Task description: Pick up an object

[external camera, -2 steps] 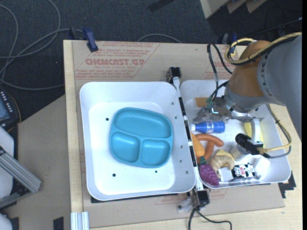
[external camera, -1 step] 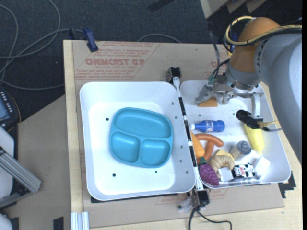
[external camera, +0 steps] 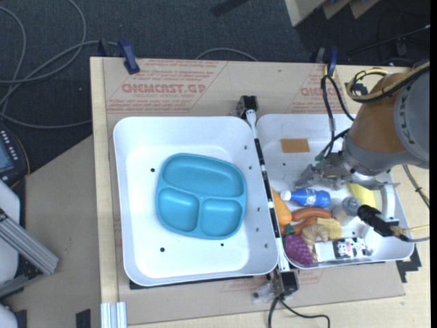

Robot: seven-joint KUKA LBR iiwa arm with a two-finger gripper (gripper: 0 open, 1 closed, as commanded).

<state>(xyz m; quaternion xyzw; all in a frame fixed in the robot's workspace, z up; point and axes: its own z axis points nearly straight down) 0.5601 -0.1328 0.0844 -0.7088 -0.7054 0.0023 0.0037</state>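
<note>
We have the arm point(external camera: 382, 125) over the right bin point(external camera: 273, 135), where small toys crowd its near side. The gripper point(external camera: 315, 175) hangs just above the blue bottle point(external camera: 311, 198), though we cannot tell whether it is spread or pressed together. We should centre it across the bottle's narrow width and descend straight.

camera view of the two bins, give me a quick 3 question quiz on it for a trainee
1. True or false: the blue divided plate lies in the left bin.
2. Which lies nearest the front edge of the right bin? A) purple grapes B) brown card C) blue bottle
3. Fill in: the arm's orange band sits over the ____ bin.

Key: 1 true. 2 A; the brown card lies toward the back and the blue bottle sits mid-bin. 3 right; the gripper hangs there above the toy food, just behind the blue bottle.
</note>
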